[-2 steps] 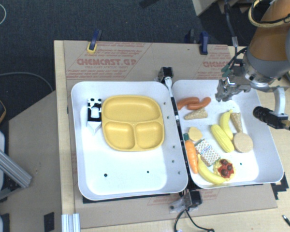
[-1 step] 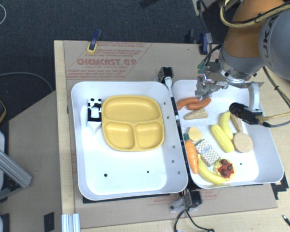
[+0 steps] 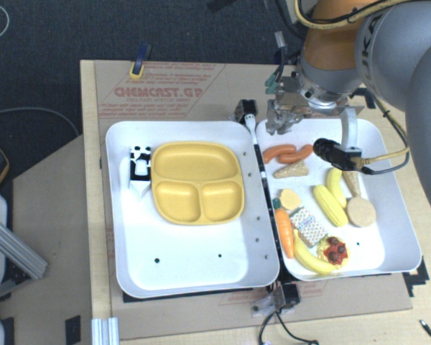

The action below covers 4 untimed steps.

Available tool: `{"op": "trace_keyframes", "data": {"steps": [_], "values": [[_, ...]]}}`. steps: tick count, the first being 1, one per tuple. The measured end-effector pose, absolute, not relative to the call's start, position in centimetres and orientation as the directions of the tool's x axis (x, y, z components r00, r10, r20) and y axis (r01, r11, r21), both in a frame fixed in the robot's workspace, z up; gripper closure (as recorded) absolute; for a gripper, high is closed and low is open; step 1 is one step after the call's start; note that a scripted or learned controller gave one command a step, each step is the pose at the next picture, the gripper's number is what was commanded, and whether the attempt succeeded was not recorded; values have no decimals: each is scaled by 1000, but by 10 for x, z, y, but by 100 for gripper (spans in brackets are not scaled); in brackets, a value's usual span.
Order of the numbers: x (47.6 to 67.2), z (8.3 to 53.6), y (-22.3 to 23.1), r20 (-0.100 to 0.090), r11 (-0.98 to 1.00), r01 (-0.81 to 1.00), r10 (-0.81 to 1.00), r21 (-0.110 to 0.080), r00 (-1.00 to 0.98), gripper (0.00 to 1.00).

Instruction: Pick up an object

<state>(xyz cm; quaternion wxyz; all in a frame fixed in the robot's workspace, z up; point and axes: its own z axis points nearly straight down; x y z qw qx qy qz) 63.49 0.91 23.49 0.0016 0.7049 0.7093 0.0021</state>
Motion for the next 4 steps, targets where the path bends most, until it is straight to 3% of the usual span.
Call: {"op": "trace_keyframes", "data": {"steps": [1, 2, 3, 4], "values": [[638, 215, 5, 0, 1, 1000, 1000, -3, -1, 100], [636, 236, 8, 0, 1, 1000, 1000, 5, -1, 100], [638, 220, -3, -1, -1, 1000, 1000, -3, 1, 100], [633, 236, 7, 0, 2, 1000, 1000, 3, -2, 100]]}}
